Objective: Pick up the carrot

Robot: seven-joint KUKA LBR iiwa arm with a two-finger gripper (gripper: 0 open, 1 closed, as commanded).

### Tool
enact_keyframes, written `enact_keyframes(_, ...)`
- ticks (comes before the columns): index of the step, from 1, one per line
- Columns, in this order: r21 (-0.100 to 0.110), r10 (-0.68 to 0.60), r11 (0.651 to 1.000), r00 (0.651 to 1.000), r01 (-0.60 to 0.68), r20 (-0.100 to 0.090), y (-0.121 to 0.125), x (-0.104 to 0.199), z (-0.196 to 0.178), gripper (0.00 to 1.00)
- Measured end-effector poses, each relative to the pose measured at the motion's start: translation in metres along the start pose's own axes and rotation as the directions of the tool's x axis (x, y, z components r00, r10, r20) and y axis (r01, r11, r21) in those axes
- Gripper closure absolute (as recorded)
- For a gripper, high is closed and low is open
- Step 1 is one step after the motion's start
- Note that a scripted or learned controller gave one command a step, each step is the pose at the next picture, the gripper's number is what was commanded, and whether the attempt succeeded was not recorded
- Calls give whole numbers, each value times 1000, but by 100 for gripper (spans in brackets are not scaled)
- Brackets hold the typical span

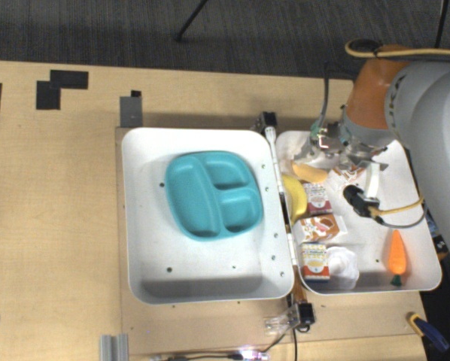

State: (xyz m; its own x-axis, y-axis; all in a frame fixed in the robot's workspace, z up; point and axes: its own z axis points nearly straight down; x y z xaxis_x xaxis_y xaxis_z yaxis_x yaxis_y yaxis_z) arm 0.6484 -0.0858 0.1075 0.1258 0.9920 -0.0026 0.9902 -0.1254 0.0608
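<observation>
The left bin (146, 201) held a teal tray (212, 194). In the right bin (417, 280), a banana (295, 194) and small packets (319, 228) lay along the left wall. The gripper (336, 150) hung over the bin's far end; its opening could not be told. The carrot (396, 253) lay by the near right corner, well apart from the gripper, toward the camera and rightward, its long axis running near-to-far.
</observation>
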Motion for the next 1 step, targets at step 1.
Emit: enact_keyframes(1, -1, 200, 980, 980, -200, 1, -10, 0, -1, 0)
